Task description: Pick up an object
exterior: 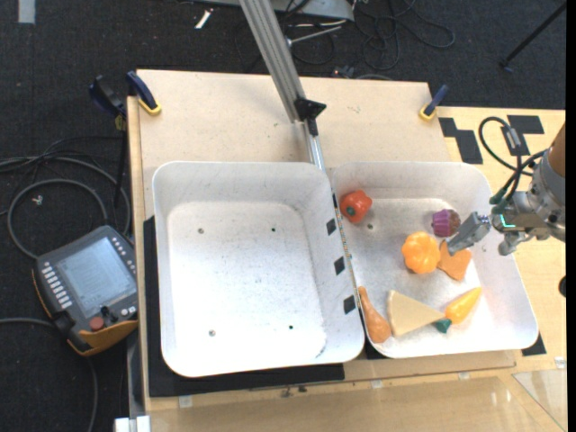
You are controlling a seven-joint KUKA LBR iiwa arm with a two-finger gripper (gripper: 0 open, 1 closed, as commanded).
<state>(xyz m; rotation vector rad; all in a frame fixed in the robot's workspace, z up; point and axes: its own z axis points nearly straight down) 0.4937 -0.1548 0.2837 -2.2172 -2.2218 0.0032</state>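
The right bin (504,331) holds several toy foods. A red tomato (355,205) lies near the divider, and a purple piece (444,222) sits further right. Below that are a round orange fruit (419,253) and a small orange chunk (456,265). Along the front lie an orange carrot (375,319), a pale yellow wedge (413,314) and a yellow-orange piece with a green tip (463,305). My gripper (487,238) hangs at the bin's right side, open, with nothing between its fingers. Its left finger (468,231) sits just right of the purple piece, above the orange chunk.
The left bin (180,241) adjoins the right one along a shared rim. A metal pole (274,48) slants from the top down to the divider. A teach pendant (85,286) rests off the bench at the left. Cables lie on the floor.
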